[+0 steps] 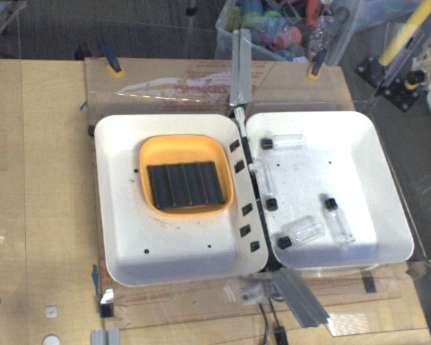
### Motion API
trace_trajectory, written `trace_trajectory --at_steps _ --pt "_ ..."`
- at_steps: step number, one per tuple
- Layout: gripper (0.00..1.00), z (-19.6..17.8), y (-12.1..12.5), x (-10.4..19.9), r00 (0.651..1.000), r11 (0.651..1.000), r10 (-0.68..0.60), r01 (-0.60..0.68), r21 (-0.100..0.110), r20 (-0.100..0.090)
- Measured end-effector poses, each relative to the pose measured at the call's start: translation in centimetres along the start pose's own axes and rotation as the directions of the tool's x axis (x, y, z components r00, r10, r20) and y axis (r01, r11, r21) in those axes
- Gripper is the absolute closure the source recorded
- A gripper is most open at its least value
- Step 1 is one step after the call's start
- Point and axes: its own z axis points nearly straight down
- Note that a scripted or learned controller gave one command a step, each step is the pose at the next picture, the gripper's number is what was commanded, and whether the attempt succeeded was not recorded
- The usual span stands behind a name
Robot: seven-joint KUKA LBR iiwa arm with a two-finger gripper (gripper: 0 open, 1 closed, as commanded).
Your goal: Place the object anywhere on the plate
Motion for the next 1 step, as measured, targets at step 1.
trace_trajectory --at_steps 1 --pt "1.00 0.08 -0.09 -0.91 0.949 0.949 -0.314 0.314 -0.001 0.001"
